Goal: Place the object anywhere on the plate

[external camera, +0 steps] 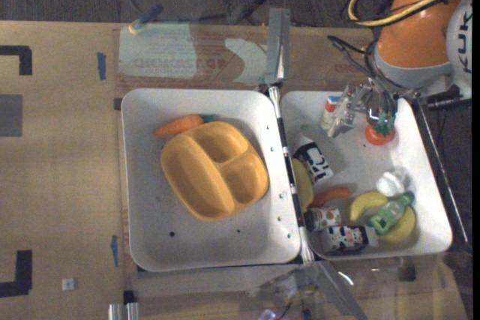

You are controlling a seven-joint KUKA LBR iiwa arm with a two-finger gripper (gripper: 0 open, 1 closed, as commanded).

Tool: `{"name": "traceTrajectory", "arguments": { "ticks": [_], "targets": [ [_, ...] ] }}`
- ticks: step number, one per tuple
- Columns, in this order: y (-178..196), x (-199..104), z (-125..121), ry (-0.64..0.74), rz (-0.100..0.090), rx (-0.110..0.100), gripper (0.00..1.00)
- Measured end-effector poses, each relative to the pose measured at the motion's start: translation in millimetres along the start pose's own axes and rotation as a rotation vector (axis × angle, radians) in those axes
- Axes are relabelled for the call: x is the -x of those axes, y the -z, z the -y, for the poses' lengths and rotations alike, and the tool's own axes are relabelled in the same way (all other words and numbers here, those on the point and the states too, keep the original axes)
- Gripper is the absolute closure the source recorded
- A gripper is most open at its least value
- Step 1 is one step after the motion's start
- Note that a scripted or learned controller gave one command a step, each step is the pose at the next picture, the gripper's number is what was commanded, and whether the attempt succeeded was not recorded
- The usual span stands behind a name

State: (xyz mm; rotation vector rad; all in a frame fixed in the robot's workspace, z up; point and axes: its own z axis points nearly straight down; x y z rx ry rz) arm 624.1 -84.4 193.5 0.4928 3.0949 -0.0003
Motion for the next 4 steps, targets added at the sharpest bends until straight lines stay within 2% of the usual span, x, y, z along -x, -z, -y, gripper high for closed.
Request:
{"name": "traceTrajectory", "arguments": {
  "ticks": [1,2,3,4],
  "targets": [
    [-4.8,-12.3,-57.6,0.417,-0.002,0.003,1.0],
    [-6.8,-20.1,-107.7,0.945,0.002,0.005,1.0],
    [-6.7,-19.9,-107.2,0.944,0.002,0.006,0.0],
    [-6.7,-19.9,-107.1,0.944,0.002,0.006,0.0]
  ]
}}
